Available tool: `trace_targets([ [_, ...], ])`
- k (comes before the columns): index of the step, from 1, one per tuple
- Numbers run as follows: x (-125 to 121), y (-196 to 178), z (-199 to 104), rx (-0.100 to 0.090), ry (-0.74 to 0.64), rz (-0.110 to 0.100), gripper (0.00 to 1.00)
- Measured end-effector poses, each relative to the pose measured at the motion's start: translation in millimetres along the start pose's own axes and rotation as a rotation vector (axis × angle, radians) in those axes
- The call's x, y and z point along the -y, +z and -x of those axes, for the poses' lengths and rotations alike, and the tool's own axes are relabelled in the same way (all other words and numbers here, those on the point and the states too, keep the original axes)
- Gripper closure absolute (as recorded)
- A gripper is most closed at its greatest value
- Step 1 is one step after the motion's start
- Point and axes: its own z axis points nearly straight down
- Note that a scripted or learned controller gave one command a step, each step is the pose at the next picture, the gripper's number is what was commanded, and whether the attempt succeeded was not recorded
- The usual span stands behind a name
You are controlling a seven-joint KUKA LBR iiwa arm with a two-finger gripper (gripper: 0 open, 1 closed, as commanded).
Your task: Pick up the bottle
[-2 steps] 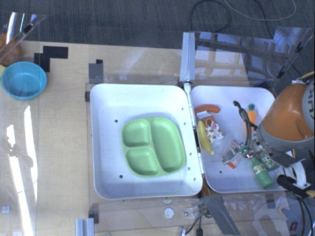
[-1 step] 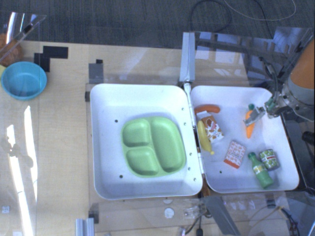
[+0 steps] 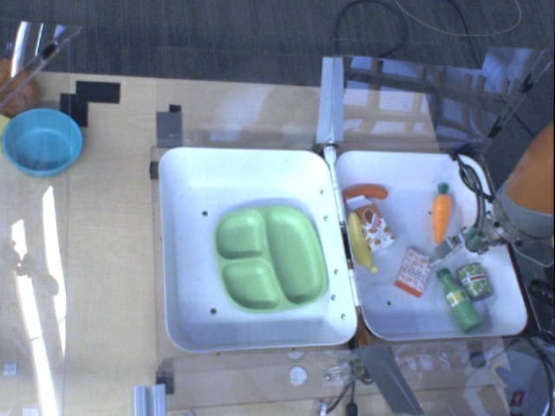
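From my remote station I see two white bins side by side on the counter (image 3: 104, 232). The left bin (image 3: 182, 258) holds a green divided tray (image 3: 270, 256) with three compartments. The right bin (image 3: 512, 315) holds the loose items. The bottle (image 3: 457, 300), green with a lighter label, lies on its side near the bin's front right corner, its cap toward the bin's middle. Just beside it, on the right, sits a small green can (image 3: 474, 281). A red-and-white packet (image 3: 414, 272) lies left of the bottle, a toy carrot (image 3: 441, 215) stands further back, and a sausage (image 3: 365, 191), a printed pouch (image 3: 374, 227) and a banana (image 3: 358, 243) lie along the left wall.

The arm enters from the right; its end effector (image 3: 458, 244) hovers low over the bin, just behind the bottle and can. I cannot tell how it is set, as its tip is too small and cluttered to read. A blue bowl (image 3: 42, 141) sits at the counter's far left.
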Motion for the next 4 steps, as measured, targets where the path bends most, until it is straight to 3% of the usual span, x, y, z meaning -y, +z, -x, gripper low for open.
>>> trace_targets([
  [1, 19.3, 22.4, -38.6, 0.020, -0.207, 0.023, 0.00],
  [2, -124.1, 26.5, 29.5, -0.002, -0.012, -0.007, 0.00],
  [3, -81.5, 22.3, -8.0, 0.015, -0.220, 0.020, 0.00],
  [4, -22.5, 24.0, -52.7, 0.014, -0.249, 0.019, 0.00],
])
